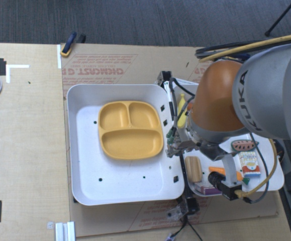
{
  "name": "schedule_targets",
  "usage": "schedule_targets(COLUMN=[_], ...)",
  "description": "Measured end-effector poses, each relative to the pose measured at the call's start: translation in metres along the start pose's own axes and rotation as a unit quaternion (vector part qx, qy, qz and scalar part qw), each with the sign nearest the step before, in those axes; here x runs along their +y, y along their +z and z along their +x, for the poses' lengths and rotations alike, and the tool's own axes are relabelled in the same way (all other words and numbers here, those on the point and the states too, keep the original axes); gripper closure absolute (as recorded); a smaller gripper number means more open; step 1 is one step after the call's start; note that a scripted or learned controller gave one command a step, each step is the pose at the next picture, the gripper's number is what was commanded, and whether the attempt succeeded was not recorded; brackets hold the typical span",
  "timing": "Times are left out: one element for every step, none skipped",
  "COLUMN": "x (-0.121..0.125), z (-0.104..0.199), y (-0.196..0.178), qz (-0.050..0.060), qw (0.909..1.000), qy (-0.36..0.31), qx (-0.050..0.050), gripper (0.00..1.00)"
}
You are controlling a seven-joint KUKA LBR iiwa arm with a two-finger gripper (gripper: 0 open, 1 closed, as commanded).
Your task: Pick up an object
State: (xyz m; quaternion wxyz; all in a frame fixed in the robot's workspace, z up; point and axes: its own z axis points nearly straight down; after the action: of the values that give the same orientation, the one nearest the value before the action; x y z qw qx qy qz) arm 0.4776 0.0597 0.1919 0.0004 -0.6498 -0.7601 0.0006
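Observation:
A yellow three-compartment plate (130, 130) lies in the left bin (85, 174), toward its back right. My arm, with its orange band, hangs over the right bin (271, 182) and covers most of it. The gripper (174, 145) is low at the divider between the bins, just off the plate's right edge. Beside the arm in the right bin lie a yellow banana-like piece (182, 112), a brown loaf-like block (193, 168), an orange item (216, 174), a purple item (206, 190), a small carton (250, 165) and a red-brown oval item (243, 145).
Cardboard (105, 67) lies under both bins on the wooden bench. A blue-and-yellow tool (68, 43) rests at the bench's back edge. Cables (258, 182) loop over the right bin's front corner. A yellow rod (251, 46) crosses behind the arm.

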Motion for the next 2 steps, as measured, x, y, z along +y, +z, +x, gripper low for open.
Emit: schedule_targets(x=[0.029, 0.007], z=[-0.025, 0.039], y=[-0.161, 0.100], qz=[-0.001, 0.000], qw=[0.9993, 0.9981], qy=[0.037, -0.061], qx=[-0.001, 0.000], gripper=[1.00, 1.00])
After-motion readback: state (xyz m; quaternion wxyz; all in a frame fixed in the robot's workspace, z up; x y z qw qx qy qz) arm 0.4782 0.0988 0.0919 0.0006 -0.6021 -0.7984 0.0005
